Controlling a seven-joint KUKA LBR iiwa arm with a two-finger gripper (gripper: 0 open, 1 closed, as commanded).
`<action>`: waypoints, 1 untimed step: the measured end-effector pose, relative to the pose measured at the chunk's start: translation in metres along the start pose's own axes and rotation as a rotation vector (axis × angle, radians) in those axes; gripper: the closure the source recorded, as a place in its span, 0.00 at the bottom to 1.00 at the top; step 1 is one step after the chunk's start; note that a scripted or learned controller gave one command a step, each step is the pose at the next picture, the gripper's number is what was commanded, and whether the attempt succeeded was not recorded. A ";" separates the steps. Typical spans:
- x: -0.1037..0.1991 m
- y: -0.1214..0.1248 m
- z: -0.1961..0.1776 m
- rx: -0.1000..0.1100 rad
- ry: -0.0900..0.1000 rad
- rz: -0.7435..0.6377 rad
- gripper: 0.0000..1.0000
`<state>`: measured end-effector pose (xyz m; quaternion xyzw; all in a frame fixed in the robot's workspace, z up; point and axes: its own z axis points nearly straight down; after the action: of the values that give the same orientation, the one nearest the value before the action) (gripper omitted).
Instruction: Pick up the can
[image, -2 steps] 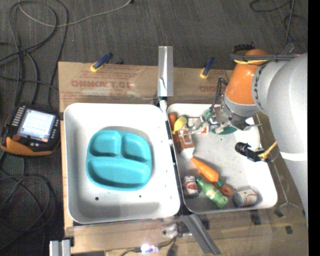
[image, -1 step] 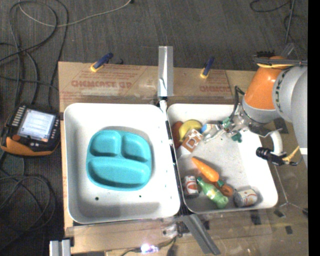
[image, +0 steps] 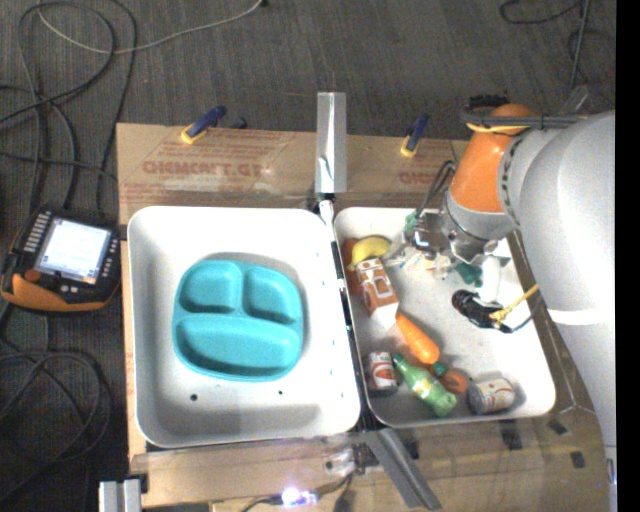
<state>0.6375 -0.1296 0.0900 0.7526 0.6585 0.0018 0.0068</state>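
The two-finger gripper (image: 432, 245) is seen low over the far end of the right white bin (image: 535, 385); whether anything is clasped cannot be told. A small metal can (image: 491, 395) lies on its side in that bin's near right corner, well apart, beside a green plastic bottle (image: 424, 385). A teal divided tray (image: 240, 318) sits in the left white bin (image: 150, 400).

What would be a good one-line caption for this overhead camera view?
Arm's gripper hovers over the right bin of clutter; a can lies at its near corner, a blue tray in the left bin.
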 end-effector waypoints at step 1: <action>-0.048 0.034 0.002 0.055 0.019 0.013 0.00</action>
<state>0.6645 -0.1816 0.0883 0.7568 0.6532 -0.0093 -0.0203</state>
